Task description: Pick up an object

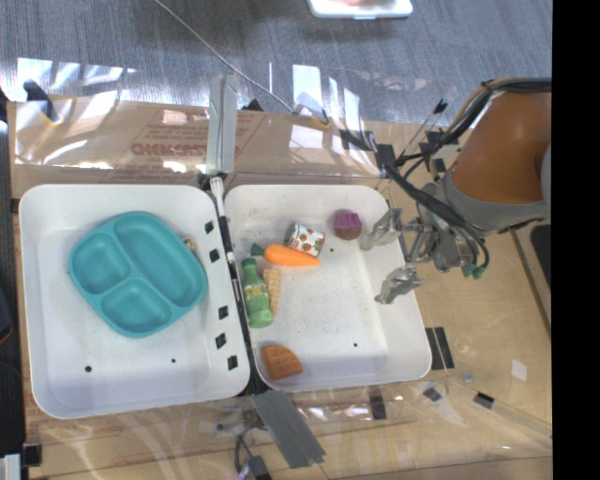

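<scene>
Bread slice lies in the right bin; jaws apart, empty, over its right rim.

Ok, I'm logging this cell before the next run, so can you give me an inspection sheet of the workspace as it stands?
Surface: bench bears two white bins, left bin and right bin, side by side.
Job's things: in the right bin, a carrot, green bottle, purple ball, printed pack, brown bread piece and a pale cone beside the bottle.
Clutter: teal divided plate in the left bin.
Grippers: hand open, over the right bin's right edge, holding nothing.
Cables: dark cables run along the arm above the hand.
Surroundings: clear sheeting behind the bins; grey carpet beyond.
</scene>
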Motion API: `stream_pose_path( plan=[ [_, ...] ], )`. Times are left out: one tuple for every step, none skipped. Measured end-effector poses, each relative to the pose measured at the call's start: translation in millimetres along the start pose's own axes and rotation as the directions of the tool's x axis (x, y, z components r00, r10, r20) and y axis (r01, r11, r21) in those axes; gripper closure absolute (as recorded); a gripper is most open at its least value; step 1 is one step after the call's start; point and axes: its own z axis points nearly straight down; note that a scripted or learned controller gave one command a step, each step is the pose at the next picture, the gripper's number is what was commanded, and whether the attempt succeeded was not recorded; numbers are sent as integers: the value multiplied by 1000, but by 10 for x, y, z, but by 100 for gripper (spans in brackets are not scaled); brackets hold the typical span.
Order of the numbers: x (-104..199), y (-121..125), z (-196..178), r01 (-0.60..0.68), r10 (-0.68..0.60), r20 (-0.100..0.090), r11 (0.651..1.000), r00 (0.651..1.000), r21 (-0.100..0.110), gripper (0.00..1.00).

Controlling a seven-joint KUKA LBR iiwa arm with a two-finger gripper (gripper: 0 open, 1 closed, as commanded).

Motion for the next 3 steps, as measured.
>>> stream_pose_path(
  plan=[
    [-173, 60, 1249, -223, 223, -7, 975, 975, -2, 0],
    [-414, 1004, 1507, -211, 211, -4, 977, 977, -4, 0],
    [-428, 981, 1388, -209, 209, 0, 978, 978, -1, 100]
  ],
)
